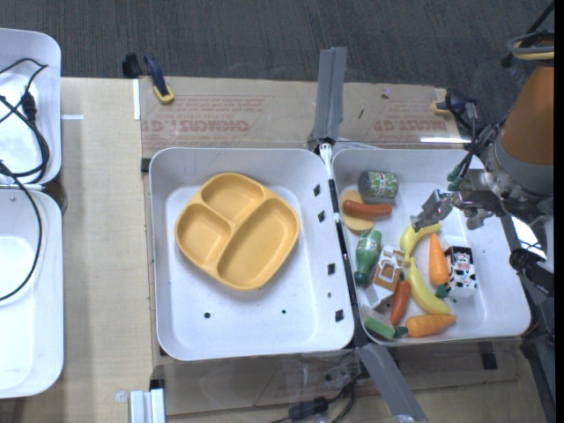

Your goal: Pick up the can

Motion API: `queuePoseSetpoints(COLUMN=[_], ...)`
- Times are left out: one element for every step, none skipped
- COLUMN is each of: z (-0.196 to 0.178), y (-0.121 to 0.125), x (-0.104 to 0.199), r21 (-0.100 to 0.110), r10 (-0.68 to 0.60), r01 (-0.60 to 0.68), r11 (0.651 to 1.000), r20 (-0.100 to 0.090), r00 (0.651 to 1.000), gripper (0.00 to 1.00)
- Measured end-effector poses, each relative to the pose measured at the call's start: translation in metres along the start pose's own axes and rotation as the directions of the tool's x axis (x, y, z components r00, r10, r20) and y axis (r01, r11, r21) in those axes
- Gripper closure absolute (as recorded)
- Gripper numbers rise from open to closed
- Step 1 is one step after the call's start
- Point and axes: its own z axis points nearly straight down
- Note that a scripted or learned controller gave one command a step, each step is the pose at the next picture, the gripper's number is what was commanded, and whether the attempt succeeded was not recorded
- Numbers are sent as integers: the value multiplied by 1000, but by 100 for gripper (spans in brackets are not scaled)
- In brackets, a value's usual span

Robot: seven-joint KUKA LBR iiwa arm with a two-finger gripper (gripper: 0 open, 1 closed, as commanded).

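Observation:
The can [377,184] has a green label and lies on its side in the far left corner of the right bin [499,328], just above a toy sausage [367,208]. My gripper [455,211] hangs over the right bin's middle right, to the right of the can and apart from it, above a yellow banana [419,234]. Its fingers are open with nothing between them.
Packed around the can's side of the bin are a green bottle [367,256], carrots [437,258], a second banana [428,296], a cow-patterned carton [460,270] and a small box [388,270]. A yellow divided plate [236,229] sits in the left bin [264,320].

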Motion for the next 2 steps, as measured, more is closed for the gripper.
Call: queuePoseSetpoints(z=[62,151], y=[64,111], x=[19,8], r21=[-1,0], r10=[131,264], r01=[-131,-264], r11=[991,965], r20=[0,0], r00=[991,965], gripper=[0,0])
